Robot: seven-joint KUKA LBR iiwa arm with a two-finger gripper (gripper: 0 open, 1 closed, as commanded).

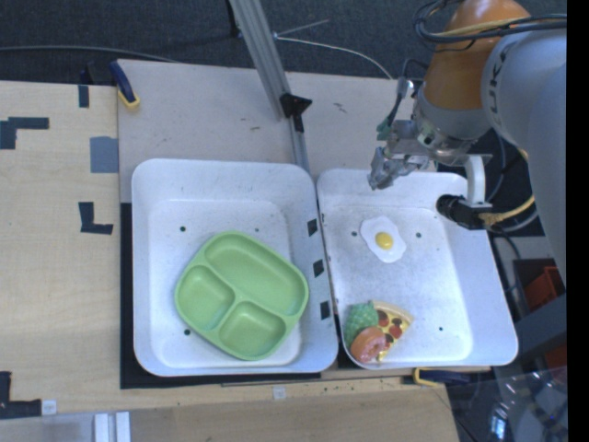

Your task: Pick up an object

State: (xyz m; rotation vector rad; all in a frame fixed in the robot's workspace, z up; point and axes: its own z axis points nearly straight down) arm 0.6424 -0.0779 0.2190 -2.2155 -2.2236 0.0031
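Starting at the left of the table [55, 247], the left bin [147, 247] carries a green divided tray [241, 295] lying toward its 5 o'clock corner, its long axis running roughly from 10 to 4 o'clock. Across the shared rim, the right bin [479, 311] holds a toy fried egg [383, 240] just above its centre and a small heap of toy food [375, 330] — something green, something red and a pizza slice — at the 7 o'clock corner. The jaws [385, 175] hang over the bin's far edge at about 12 o'clock, carrying nothing; from this slanted height I cannot tell whether they are spread or closed. The egg looks the nearest candidate: it lies near the jaws toward 6 o'clock, flat and nearly round with no clear long axis. Any descent probably needs a short shift that way first. The heap sits well apart, also toward 6 o'clock.
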